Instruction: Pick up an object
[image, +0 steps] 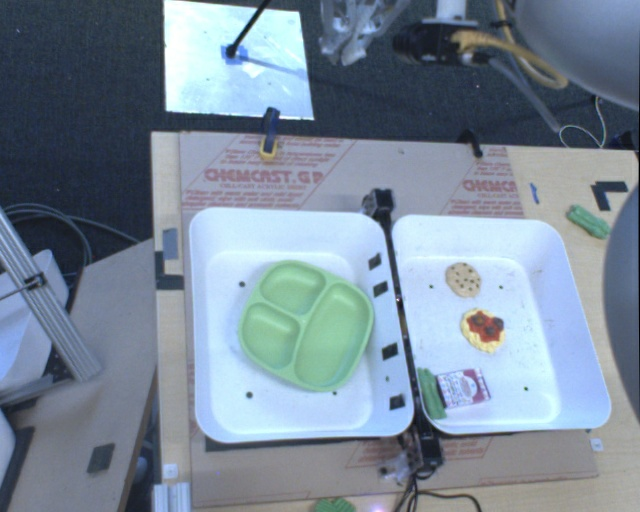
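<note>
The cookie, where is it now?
The cookie lies in the right bin, toward its far side, just above the small pizza.

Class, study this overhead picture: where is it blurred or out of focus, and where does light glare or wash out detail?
Camera view: the arm at top right is a soft, out-of-focus grey mass; the metal sheet above the bench shines pale; the white bins' rims look bright and nearly featureless; the green tray and cookie stay fairly sharp, with only faint shadows.
</note>
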